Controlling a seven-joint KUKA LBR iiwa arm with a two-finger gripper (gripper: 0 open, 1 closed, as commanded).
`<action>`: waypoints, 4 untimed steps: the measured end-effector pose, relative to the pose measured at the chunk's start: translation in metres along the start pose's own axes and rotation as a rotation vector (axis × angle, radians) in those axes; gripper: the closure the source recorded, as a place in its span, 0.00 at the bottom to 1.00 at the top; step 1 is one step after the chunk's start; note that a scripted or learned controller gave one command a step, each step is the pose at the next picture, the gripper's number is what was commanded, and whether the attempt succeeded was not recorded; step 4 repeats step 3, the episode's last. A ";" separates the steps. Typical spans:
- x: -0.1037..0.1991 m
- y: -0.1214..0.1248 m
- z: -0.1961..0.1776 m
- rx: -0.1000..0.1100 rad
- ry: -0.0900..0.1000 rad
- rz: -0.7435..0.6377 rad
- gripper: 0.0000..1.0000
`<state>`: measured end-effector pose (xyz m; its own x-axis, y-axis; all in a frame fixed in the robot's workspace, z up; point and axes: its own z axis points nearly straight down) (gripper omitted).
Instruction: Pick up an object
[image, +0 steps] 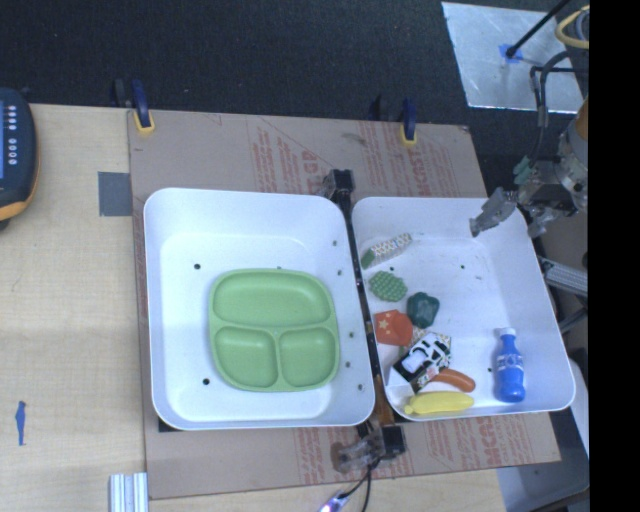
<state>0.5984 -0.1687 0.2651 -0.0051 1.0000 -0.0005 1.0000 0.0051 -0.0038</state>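
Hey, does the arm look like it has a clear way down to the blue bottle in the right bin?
Probably yes. The blue bottle lies apart from the other items, near the right bin's right wall, with bare floor around it. The end effector sits over the bin's upper right corner. The near wall may crowd one finger.

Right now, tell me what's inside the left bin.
The left bin holds a green divided plate with three compartments, nothing in them. Whatever lies under the plate is covered.
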 end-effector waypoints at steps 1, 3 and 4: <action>0.050 -0.063 0.153 0.003 0.001 0.001 0.00; 0.114 -0.039 0.061 -0.001 0.001 0.000 1.00; 0.114 -0.039 0.061 -0.001 0.001 0.000 1.00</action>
